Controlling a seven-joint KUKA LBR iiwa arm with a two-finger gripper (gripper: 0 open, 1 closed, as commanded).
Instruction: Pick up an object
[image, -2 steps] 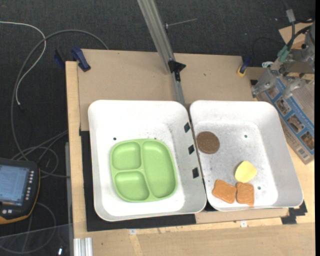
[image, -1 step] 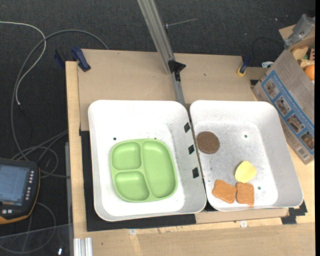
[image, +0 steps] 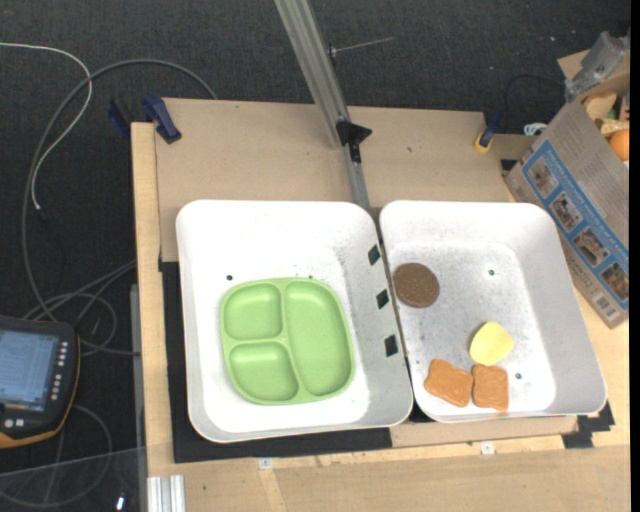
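Your pendant (image: 30, 375) at left is cut by the frame edge; box (image: 585, 210) top right too, its contents blurry.

Divided tray (image: 288, 340) in left bin (image: 200, 235), right of pendant (image: 35, 378)

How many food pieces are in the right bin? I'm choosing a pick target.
4: a brown round patty near the bin's left wall, a yellow piece toward the middle, and two orange pieces side by side at the near edge.

Grey aluminium strut (image: 319, 70), perhaps rig.
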